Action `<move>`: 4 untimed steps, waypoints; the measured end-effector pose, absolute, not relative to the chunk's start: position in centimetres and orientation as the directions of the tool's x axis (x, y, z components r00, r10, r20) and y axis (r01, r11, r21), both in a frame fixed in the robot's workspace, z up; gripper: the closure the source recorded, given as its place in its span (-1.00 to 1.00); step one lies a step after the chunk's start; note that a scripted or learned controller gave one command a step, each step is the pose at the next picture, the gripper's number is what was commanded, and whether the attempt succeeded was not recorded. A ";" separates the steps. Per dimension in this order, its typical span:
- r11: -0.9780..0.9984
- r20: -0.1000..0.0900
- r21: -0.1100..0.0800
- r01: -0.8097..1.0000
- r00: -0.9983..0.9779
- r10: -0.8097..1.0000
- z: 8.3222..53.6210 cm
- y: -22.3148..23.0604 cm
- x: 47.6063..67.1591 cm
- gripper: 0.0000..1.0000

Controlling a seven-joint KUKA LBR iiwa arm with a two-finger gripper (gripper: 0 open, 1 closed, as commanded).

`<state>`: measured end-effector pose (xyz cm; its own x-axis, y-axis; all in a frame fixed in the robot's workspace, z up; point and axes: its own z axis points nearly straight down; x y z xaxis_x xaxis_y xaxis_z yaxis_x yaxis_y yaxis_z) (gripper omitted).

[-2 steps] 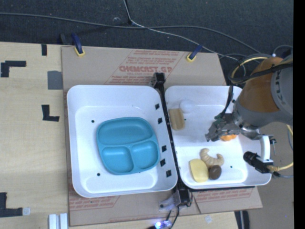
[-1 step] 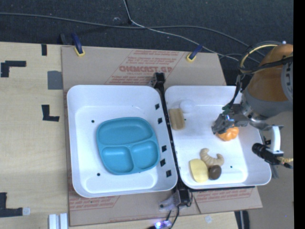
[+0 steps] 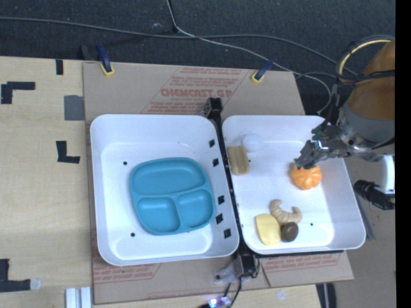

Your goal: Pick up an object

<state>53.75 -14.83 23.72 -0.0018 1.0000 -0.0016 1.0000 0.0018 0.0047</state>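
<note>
nearest the lens, at the 6 o'clock end of the right bin [image 3: 334, 236], a yellow block [image 3: 267, 229] lies touching a dark brown round piece [image 3: 289, 231], with a pale curled piece [image 3: 283, 209] just at 12 o'clock of them. an orange pumpkin-like object [image 3: 306, 176] sits toward the bin's 3 o'clock side, and the tool [image 3: 311, 157] hangs right over its top edge, coming in from 3 o'clock on the grey arm [image 3: 366, 117]; whether the tool is wide, narrow or touching the orange object cannot be told. a tan block [image 3: 238, 160] rests against the bin's 9 o'clock wall, with a white round thing [image 3: 252, 143] just at 1 o'clock of it. the left bin [image 3: 106, 172] holds a blue divided tray [image 3: 171, 194]. both bins sit on brown cardboard [image 3: 192, 88] on the counter [image 3: 32, 172].
</note>
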 end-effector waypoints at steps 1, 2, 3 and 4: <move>0.007 0.002 0.000 1.000 -0.007 1.000 23.9 -8.8 54.0 1.00; 0.008 0.002 -0.001 1.000 -0.008 1.000 24.1 -2.5 53.5 1.00; 0.007 0.001 -0.002 1.000 -0.007 1.000 24.6 2.7 52.5 1.00; 0.007 0.001 -0.004 1.000 -0.007 1.000 22.6 8.2 51.6 1.00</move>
